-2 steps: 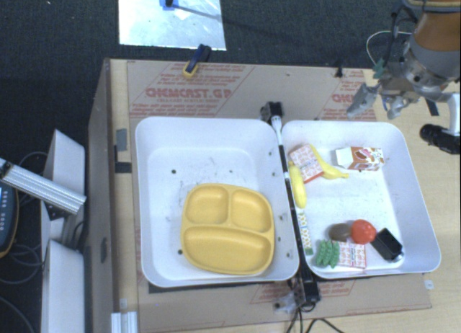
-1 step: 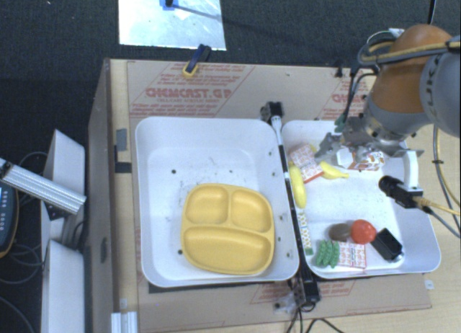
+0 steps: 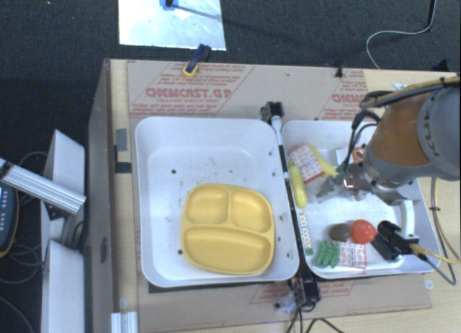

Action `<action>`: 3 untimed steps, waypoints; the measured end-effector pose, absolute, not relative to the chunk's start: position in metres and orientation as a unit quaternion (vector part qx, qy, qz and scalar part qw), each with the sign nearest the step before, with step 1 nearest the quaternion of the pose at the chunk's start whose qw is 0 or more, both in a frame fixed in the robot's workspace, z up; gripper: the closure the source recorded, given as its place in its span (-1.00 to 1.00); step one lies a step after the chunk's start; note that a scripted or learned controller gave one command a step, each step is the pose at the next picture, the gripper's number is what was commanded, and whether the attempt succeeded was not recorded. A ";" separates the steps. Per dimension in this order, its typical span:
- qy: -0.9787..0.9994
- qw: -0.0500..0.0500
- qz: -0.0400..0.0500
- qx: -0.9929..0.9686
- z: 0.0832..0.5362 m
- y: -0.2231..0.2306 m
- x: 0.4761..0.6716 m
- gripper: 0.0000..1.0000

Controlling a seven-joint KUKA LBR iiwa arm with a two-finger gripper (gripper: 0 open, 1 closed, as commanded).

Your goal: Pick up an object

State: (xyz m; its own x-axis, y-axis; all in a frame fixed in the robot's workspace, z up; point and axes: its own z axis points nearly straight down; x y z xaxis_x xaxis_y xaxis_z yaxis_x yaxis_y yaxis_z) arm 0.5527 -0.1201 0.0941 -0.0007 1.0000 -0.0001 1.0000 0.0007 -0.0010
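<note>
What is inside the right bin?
A yellow stick, a packet, a second packet, a green toy, a brown lump and a red ball. The arm covers the right part of the bin; anything under it is hidden.

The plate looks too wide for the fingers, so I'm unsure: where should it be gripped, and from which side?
Grip the plate by its rim from straight above, one finger inside a compartment, one outside, since it lies flat. The far rim looks best: bare floor of the left bin lies beyond it, while the near and right rims crowd the walls.
</note>
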 end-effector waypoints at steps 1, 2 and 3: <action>-0.707 0.000 0.000 -0.707 0.094 -0.107 0.486 -1.00; -0.708 -0.001 -0.002 -0.707 0.105 -0.107 0.488 1.00; -0.707 -0.002 0.000 -0.707 0.151 -0.159 0.487 1.00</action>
